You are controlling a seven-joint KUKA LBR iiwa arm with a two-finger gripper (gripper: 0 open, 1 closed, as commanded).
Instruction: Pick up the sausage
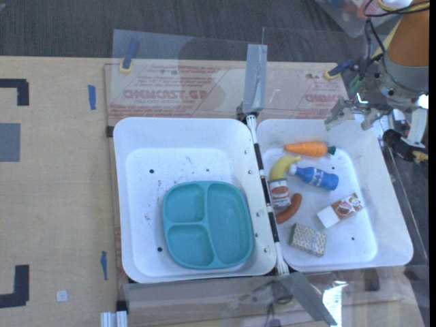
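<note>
The sausage (289, 208) is a short reddish-brown piece lying at a slant in the right bin (381, 203), near its left wall and just below a small can (279, 192). My gripper (355, 112) hangs above the far right rim of that bin, well up and to the right of the sausage. Its two grey fingers (338, 112) are spread apart with nothing between them.
Also in the right bin are a carrot (306, 148), a banana (283, 165), a blue bottle (317, 177), a small carton (339, 210) and a patterned box (308, 239). The left bin (136, 148) holds a teal divided plate (206, 224).
</note>
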